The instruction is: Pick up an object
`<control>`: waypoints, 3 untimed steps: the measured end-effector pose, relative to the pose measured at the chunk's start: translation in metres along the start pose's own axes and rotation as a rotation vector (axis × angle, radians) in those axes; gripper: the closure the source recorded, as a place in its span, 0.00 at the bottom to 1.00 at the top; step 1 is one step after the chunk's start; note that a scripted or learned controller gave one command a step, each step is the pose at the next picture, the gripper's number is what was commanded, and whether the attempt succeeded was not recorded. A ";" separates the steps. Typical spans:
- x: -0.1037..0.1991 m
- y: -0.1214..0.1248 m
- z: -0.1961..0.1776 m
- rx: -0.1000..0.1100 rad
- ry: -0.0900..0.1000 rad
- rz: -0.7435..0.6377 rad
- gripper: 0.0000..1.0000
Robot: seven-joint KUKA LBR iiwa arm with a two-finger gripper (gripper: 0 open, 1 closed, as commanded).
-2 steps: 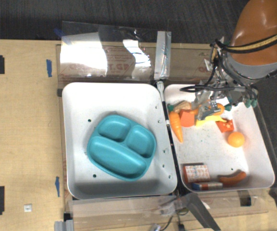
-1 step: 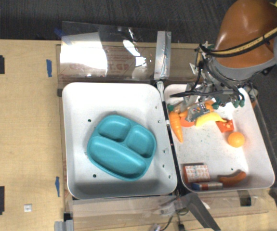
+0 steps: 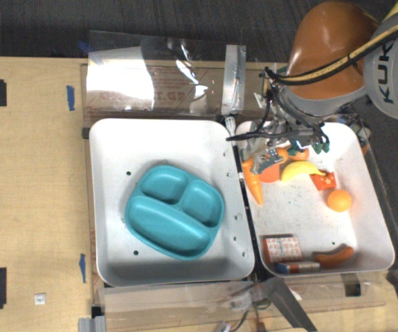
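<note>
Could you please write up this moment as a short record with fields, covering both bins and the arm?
left bin: holds a teal divided plate
right bin: holds a toy carrot, banana, orange ball, small box, marker and sausage
gripper: low over the right bin's far left corner, above the carrot and banana
grasp: cannot tell

A teal plate [image 3: 175,211] lies in a white bin [image 3: 115,151] (its neighbour holds an orange ball [image 3: 338,200]).
</note>
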State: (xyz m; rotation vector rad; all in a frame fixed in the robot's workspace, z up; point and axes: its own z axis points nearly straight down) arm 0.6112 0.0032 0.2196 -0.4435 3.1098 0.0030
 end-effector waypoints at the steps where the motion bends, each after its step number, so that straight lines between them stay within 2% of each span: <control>1: 0.085 0.031 0.034 0.001 -0.002 0.174 1.00; 2: 0.072 -0.019 -0.037 0.005 -0.010 -0.122 1.00; 3: 0.034 0.011 -0.044 0.003 -0.009 -0.190 1.00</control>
